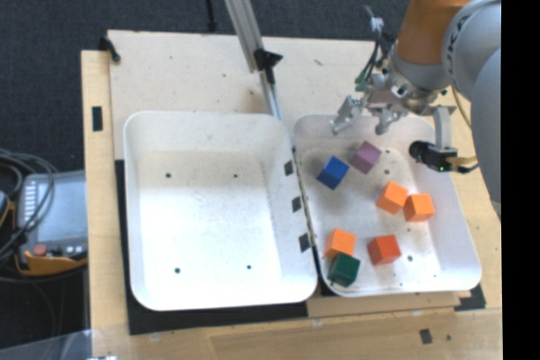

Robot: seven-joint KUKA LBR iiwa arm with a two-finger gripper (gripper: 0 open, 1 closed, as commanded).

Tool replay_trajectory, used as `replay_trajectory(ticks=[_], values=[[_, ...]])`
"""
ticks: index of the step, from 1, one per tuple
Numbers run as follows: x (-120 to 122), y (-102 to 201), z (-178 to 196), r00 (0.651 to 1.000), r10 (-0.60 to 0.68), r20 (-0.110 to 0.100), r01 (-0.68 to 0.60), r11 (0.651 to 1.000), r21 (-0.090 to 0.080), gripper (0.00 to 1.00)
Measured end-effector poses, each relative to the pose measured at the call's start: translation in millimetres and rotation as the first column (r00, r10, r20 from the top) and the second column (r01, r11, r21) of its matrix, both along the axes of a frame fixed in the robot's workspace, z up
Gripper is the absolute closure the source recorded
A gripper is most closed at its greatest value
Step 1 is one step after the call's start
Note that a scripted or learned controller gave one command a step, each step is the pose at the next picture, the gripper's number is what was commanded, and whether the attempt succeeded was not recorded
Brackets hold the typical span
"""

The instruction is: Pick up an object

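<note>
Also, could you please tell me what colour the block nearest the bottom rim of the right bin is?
Dark green, seen in the camera view.

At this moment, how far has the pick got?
Nothing looks lifted: all seven blocks lie in the right bin. In hand: the gripper hovers open over that bin's far end, fingers spread with nothing between them, the purple block and blue block nearest. Left: descending, closing on a block, and lifting it.

End effector (364, 117) spread, pointing downward
</note>
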State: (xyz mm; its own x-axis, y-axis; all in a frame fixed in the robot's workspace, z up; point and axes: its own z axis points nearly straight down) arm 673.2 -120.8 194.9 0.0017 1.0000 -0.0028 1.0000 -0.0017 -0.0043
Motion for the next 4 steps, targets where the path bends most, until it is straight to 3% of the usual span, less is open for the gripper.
replay_trajectory(ticks=[1,2,3,4], values=[[-1,-6,-41,1.0,-0.002,0.003,0.002,1.0,0.0,0.0],[4,-9,-69,1.0,-0.004,0.024,0.004,1.0,-0.005,0.0],[5,-10,-58,1.0,-0.005,0.029,0.006,1.0,-0.006,1.0],[3,-10,7,1.0,-0.004,0.012,0.004,1.0,0.002,1.0]])
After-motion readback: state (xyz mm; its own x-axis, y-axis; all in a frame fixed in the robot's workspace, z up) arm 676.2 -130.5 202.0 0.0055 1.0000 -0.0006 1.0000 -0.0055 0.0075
